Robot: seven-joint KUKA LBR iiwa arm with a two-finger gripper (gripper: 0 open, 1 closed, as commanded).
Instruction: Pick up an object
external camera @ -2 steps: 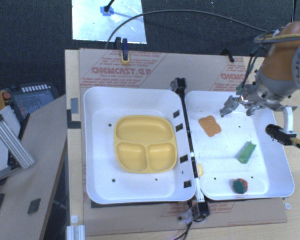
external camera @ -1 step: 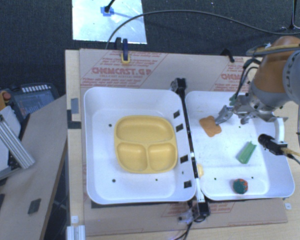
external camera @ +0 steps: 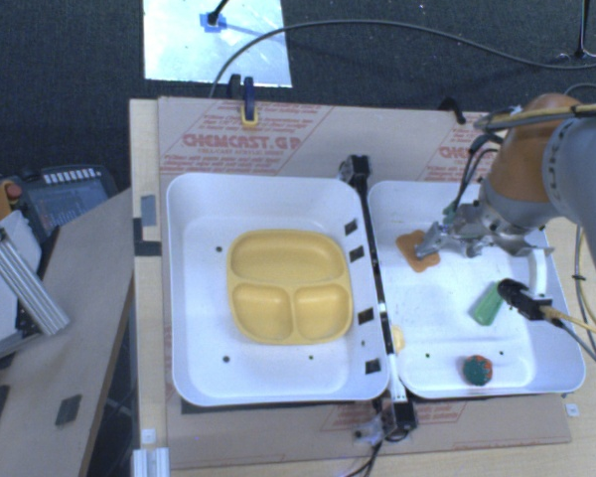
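Orange flat piece lies directly under and touching the tool tip, in the right bin (upper-left part); whether it's clenched I cannot tell. Green block sits nearby, lower right of the tool.

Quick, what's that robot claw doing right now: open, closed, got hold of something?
Gripper: down in the right bin, right at the orange piece; open or closed cannot be told, nor any hold on the piece.
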